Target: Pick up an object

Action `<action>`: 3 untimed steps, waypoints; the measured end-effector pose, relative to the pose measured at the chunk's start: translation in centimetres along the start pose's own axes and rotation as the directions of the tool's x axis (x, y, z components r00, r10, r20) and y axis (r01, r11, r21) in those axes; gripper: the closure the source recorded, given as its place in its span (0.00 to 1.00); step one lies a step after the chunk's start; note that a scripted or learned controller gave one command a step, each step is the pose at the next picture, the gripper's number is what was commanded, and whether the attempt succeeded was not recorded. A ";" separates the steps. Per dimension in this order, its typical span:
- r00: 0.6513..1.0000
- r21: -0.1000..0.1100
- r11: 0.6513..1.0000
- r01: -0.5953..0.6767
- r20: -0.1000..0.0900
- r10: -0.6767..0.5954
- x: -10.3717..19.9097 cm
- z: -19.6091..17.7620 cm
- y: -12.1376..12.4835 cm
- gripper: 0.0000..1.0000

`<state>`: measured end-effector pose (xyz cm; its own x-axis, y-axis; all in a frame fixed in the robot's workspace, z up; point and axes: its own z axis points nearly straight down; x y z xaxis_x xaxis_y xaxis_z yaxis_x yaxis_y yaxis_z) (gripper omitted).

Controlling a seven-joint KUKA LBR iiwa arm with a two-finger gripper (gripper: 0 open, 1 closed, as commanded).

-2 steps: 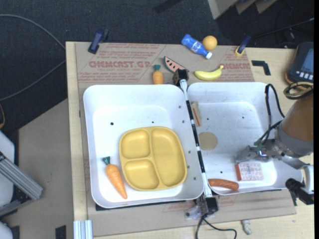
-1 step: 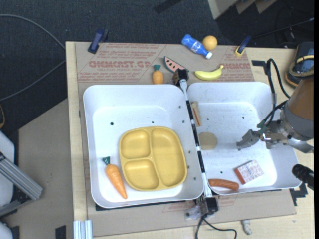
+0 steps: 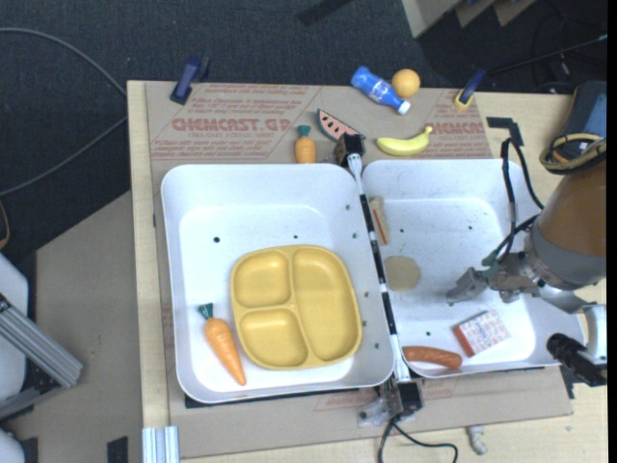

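My gripper (image 3: 470,285) hangs low over the right bin (image 3: 434,186), reaching in from the right, just above and left of a red-and-white packet (image 3: 483,332). A reddish sausage (image 3: 433,357) lies at the bin's front edge. On the bin floor to the gripper's left rests a round tan disc (image 3: 402,273), and a brown stick (image 3: 379,222) lies along the left wall. Nothing shows between the gripper's tips.
The left bin (image 3: 193,210) holds a yellow divided plate (image 3: 295,306) and a carrot (image 3: 225,348). Behind the bins lie a banana (image 3: 403,143), a blue bottle (image 3: 378,89), an orange (image 3: 406,82), a watermelon slice (image 3: 333,123) and a small carrot (image 3: 306,149).
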<state>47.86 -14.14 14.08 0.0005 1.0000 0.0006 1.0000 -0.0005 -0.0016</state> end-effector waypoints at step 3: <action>1.000 0.001 1.000 0.001 -0.001 -0.001 0.9 5.7 0.0 0.00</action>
<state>47.87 -13.19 8.42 -0.0010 1.0000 0.0017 1.0000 0.0010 -0.0022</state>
